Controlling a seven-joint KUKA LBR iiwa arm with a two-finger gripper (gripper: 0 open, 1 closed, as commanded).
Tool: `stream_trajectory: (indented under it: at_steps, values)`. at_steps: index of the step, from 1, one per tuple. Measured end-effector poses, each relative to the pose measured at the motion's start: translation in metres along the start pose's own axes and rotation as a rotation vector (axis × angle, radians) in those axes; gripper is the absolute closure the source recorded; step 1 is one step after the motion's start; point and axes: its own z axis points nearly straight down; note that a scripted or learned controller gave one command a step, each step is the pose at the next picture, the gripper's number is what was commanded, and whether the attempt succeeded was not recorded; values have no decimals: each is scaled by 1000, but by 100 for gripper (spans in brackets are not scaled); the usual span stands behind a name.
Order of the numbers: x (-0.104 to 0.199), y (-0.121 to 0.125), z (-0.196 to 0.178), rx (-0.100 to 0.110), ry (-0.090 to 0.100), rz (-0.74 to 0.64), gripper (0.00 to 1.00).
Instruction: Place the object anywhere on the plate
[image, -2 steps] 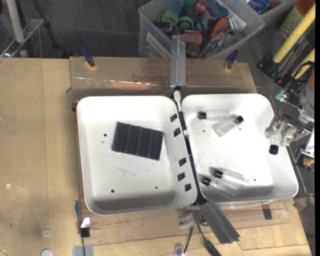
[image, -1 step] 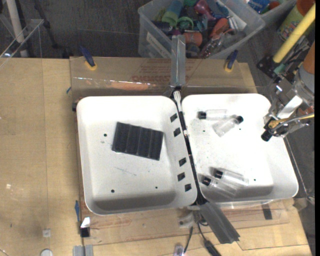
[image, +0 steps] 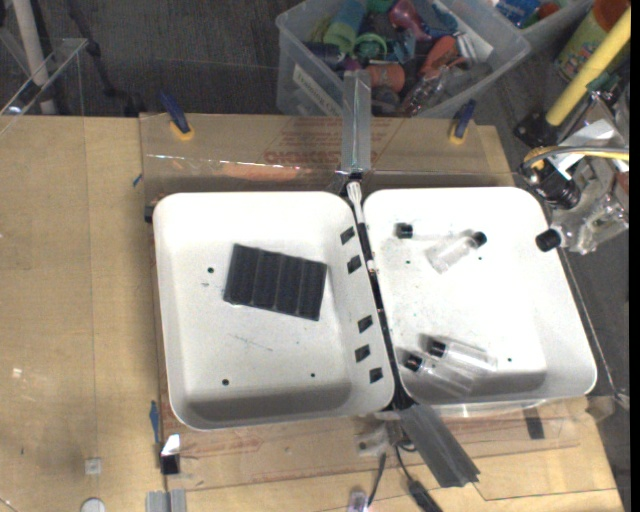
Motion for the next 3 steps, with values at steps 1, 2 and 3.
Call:
stream_trajectory:
  at_steps: [1, 2, 3]
  values:
    - [-9, -58, 84, 2, -3, 3, 100]
    - [-4, -104, 28, -1, 1, -430, 100]
    - [-9, -153, 75, 0, 1, 31, 100]
